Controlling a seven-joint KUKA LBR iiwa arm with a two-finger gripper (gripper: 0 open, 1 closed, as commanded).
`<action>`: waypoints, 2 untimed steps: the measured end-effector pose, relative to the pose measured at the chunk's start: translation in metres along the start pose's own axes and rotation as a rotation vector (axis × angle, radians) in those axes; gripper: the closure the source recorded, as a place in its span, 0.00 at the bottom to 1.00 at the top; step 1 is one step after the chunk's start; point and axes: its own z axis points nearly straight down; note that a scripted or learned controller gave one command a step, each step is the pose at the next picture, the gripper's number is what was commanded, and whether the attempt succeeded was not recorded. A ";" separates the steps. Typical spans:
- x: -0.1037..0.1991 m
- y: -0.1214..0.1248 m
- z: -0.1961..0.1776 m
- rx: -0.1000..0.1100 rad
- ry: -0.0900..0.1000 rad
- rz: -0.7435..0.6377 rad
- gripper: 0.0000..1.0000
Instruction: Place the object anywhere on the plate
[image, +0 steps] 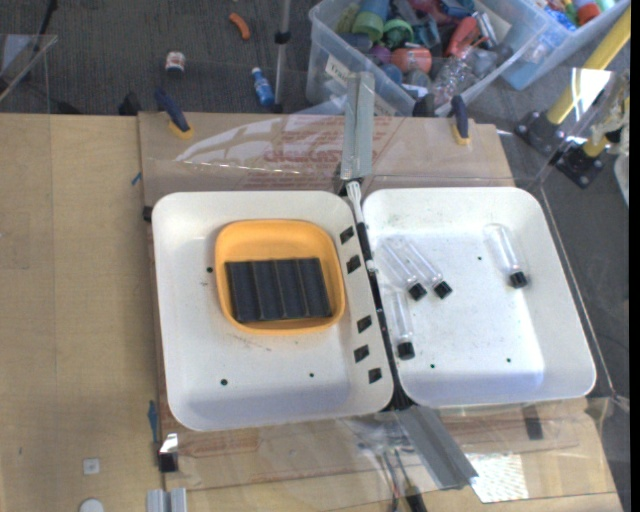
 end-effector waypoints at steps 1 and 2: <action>0.005 -0.007 0.000 -0.001 0.000 -0.220 1.00; 0.005 -0.007 0.000 0.000 0.000 -0.270 1.00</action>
